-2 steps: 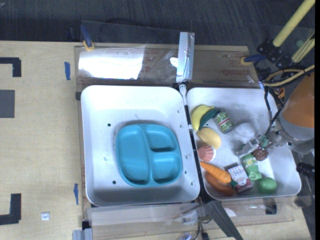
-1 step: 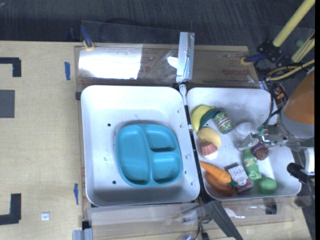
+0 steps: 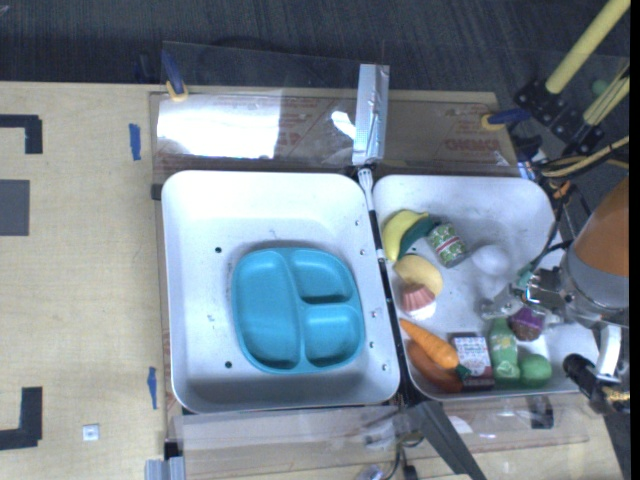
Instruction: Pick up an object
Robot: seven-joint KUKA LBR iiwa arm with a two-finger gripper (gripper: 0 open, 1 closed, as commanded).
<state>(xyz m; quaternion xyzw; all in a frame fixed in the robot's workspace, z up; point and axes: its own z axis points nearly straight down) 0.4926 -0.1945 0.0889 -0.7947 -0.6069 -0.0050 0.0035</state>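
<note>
Bench (image 3: 70,268): 2 bins | 1 blue tray (image 3: 297,308) | 1 carrot (image 3: 430,342) | gripper (image 3: 522,303) state unclear

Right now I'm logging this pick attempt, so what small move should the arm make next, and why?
Probably lower straight down a little: the end effector sits over the right bin, just above a small purple toy, with nothing visibly between its fingers.

— What sits in the left bin (image 3: 190,268)?
— A blue divided tray (image 3: 296,308), lying flat near the middle.
— And behind the bins?
— A clear plastic sheet (image 3: 260,118), on the wooden bench (image 3: 70,298) with black marks.
</note>
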